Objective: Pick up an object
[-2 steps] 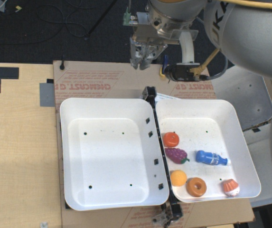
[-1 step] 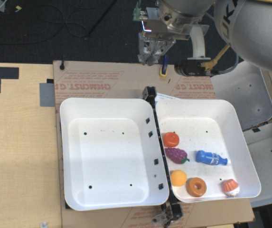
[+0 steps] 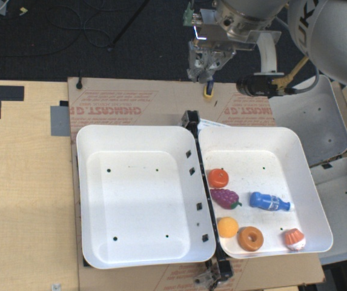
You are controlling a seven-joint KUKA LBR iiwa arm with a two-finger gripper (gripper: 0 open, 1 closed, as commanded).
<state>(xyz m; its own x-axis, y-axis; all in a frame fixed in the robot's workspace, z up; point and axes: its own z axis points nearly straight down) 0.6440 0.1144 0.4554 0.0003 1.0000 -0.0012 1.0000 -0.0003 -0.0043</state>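
Observation:
In the right bin point(image 3: 294, 144) lie several toy items: a red-orange tomato point(image 3: 218, 177), a purple bunch of grapes point(image 3: 224, 197), a blue bottle point(image 3: 269, 202) on its side, an orange ball point(image 3: 228, 227), a brown doughnut point(image 3: 250, 238) and a red-and-white piece point(image 3: 294, 239) near the front right corner. My gripper point(image 3: 207, 80) hangs high beyond the far edge of the bins, above the cardboard, well apart from every item. Nothing is seen in it.
The left bin point(image 3: 94, 162) sits beside the right one, joined by a black divider point(image 3: 198, 180) with clips. Brown cardboard point(image 3: 131, 105) lies under both bins. The arm's grey body point(image 3: 318, 17) fills the upper right.

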